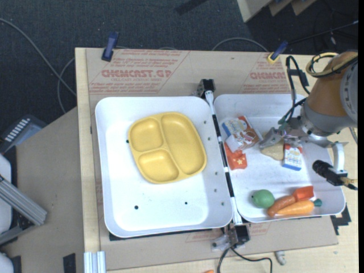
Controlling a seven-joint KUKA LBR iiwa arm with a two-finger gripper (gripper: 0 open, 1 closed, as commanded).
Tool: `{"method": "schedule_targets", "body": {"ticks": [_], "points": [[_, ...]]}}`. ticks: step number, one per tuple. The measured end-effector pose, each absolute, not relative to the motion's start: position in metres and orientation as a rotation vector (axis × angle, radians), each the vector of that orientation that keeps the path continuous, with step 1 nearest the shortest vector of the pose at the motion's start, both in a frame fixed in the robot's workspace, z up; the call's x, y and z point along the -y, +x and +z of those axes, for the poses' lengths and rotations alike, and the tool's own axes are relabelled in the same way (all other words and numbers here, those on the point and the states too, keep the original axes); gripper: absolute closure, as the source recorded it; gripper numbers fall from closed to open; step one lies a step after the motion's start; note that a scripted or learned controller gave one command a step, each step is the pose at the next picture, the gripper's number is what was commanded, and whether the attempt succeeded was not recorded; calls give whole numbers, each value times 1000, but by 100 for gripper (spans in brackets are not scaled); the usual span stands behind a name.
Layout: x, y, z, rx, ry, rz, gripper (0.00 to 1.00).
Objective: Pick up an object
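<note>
- Along the near edge of the right shallow white plastic bin: round green plastic fruit, then smooth tapered orange plastic carrot with a shorter red-orange piece just behind it.
- On the left, left shallow white plastic bin, glossy, with rounded corners, holding one yellow three-compartment plastic plate, tilted slightly in plan, its compartments bare.
- Just past the divider, in the right bin: crinkled red-and-white foil packet, and a small flat red square packet touching its near end.
- Farther right: pale tan wedge-shaped object, beside a small white-and-blue carton with a red top.
- Directly above the wedge and carton: two-finger metal gripper on the grey arm with orange band; cannot tell whether open or closed, nor whether anything is held.
</note>
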State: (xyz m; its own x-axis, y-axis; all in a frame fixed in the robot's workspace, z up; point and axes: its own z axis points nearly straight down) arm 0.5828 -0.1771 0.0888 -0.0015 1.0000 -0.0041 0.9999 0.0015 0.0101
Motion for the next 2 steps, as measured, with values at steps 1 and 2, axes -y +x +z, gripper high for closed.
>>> {"method": "schedule_targets", "body": {"ticks": [1,2], "points": [[178,584,101,-2211,2207,8,100],[200,556,173,-2219,2219,1,100]]}}
